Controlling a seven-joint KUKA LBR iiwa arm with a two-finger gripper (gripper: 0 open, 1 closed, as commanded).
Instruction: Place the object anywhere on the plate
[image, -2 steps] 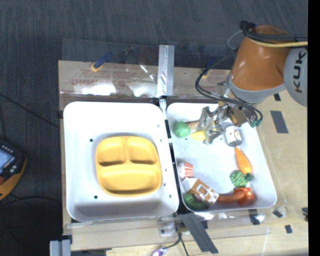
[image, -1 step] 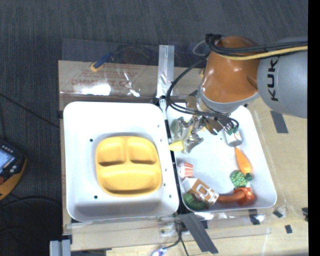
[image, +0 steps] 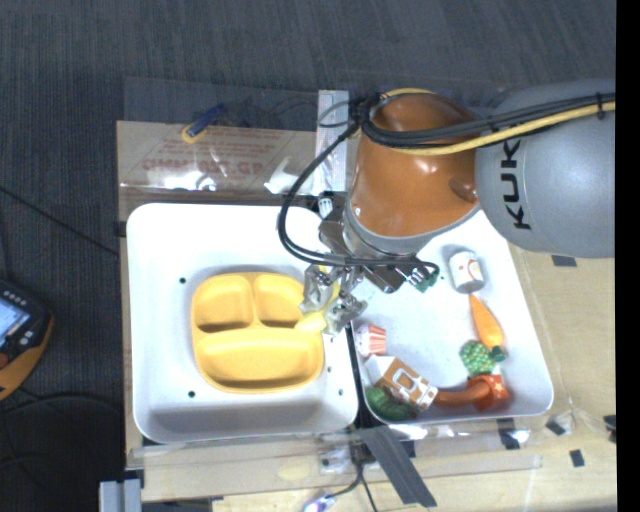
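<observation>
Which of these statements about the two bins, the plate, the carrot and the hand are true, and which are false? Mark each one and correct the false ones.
1. The yellow plate lies in the left bin. True.
2. The plate has three compartments. True.
3. The carrot lies on the plate. False: it lies in the right bin, near its right wall.
4. The hand is over the far left corner of the left bin. False: it is by the plate's right edge, near the wall between the bins.
5. Something pale yellow shows at the hand's tips. True.
</observation>
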